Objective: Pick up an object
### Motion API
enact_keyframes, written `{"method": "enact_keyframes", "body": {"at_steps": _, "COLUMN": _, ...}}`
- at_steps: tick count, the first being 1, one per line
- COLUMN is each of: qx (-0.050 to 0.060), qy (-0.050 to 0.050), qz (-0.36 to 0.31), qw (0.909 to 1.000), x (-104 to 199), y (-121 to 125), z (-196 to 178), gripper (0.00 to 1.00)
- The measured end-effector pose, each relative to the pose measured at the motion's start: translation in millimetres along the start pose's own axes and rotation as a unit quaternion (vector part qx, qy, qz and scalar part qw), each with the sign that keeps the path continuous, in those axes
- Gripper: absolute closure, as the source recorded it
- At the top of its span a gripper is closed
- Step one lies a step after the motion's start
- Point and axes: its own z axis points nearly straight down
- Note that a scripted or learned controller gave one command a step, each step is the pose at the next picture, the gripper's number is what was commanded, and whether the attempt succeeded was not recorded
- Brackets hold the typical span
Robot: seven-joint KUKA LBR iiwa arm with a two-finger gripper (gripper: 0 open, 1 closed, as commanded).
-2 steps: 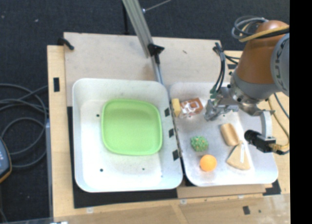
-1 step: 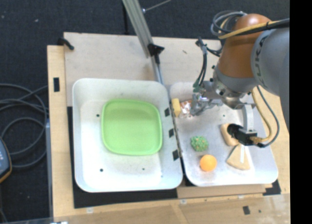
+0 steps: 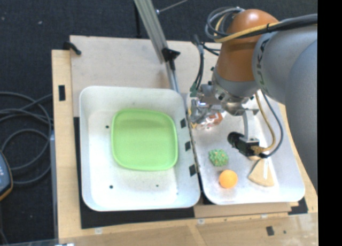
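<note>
Reaching in from the right, the grey arm (image 3: 291, 58) with its orange band (image 3: 243, 41) hangs over the upper left part of the right bin (image 3: 283, 186), close to the wall it shares with the left bin (image 3: 91, 186). The claw (image 3: 206, 114) sits low there, and something small with a reddish tint shows at its tip, but the metal parts crowd together and I cannot tell how far the claw is spread or whether it has hold of anything.

Three loose things lie in the lower half of the right bin, below the claw and apart from it. A small green bumpy piece resembling broccoli (image 3: 218, 157) lies nearest, just under the claw's area. An orange ball (image 3: 228, 179) sits just below and slightly right of the green piece. A pale yellow wedge (image 3: 262, 174) lies to the right of the ball, near the bin's lower right part. A black fitting (image 3: 241, 143) on the arm's cabling hangs just above the wedge.

A square green plate (image 3: 144, 139) lies flat in the middle of the left bin. Both bins rest on the wooden counter (image 3: 63, 186).
</note>
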Motion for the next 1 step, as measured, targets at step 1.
{"method": "enact_keyframes", "body": {"at_steps": 1, "qx": 0.0, "qy": 0.0, "qz": 0.001, "qw": 1.0, "x": 46.2, "y": 22.9, "z": -12.7, "gripper": 1.0}}
